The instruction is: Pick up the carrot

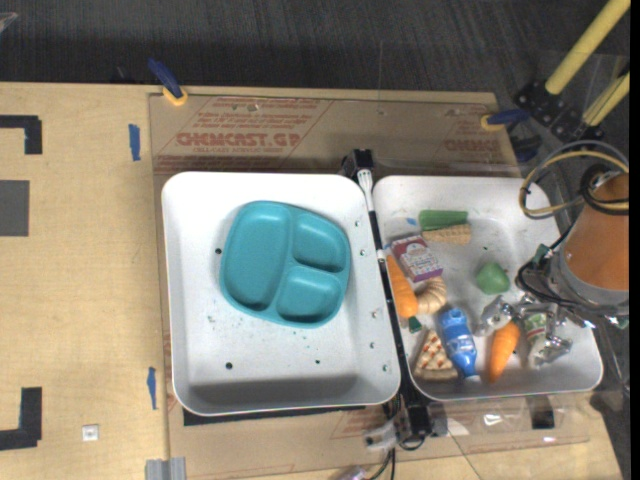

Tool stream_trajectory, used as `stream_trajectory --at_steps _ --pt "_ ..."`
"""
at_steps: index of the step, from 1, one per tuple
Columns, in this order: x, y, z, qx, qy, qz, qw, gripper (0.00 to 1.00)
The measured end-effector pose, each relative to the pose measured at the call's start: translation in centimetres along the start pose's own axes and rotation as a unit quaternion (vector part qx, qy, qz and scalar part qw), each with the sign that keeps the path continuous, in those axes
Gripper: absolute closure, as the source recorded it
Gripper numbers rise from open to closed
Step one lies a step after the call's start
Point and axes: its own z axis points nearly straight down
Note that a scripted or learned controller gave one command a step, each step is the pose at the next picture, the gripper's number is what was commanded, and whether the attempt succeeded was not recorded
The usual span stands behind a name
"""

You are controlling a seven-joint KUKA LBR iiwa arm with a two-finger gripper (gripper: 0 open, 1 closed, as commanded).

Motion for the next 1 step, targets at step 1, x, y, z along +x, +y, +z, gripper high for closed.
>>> stream_trajectory --at_steps 1 --pt "-3.84 3.38 -0.09 0.003 0.004 0.049 0.9988 0.0"
